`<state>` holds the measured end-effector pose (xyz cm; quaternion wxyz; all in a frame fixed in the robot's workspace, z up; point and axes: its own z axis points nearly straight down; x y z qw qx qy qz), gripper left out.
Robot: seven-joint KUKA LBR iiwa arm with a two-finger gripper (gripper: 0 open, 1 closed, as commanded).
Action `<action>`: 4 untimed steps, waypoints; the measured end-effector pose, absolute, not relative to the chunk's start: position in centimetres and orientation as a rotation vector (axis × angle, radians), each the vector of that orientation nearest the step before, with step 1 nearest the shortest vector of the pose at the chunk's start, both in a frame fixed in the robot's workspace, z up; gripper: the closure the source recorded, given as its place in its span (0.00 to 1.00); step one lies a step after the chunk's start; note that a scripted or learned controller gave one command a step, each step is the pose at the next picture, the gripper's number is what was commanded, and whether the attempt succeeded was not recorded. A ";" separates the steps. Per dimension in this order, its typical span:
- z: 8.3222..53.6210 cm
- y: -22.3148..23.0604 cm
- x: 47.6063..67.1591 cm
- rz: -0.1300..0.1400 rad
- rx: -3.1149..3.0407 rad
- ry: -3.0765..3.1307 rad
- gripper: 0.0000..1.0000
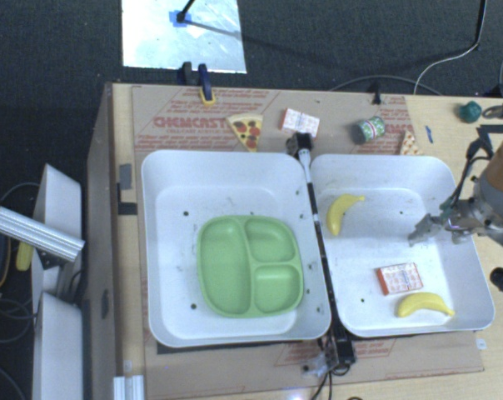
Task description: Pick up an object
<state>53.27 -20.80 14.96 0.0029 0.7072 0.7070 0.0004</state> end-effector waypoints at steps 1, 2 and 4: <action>8.4 -13.0 52.0 0.002 2.218 2.226 0.00; 8.4 -10.5 48.7 0.001 2.219 2.223 0.00; 10.3 -9.5 57.8 0.003 2.216 2.226 0.00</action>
